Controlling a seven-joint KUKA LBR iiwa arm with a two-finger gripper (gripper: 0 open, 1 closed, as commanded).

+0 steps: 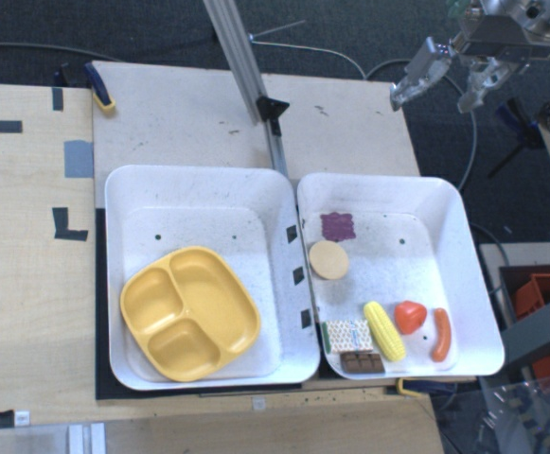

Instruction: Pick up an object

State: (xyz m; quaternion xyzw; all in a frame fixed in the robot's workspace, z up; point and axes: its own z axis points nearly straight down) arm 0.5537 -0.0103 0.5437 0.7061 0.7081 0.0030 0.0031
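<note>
dark floor [350,8], pale bench [180,130], wooden tabletop [19,235]

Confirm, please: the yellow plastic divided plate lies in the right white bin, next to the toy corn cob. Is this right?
Not quite. The yellow plastic divided plate lies in the left white bin, as the camera view shows; the yellow toy corn cob is in the right white bin.

No text, label, brand, number or sign can be read anywhere. The dark tape marks on the worktop [28,187] at nine o'clock form plain shapes, not letters, and the small patterned packets in the right bin [464,206] are too blurred to read.
</note>
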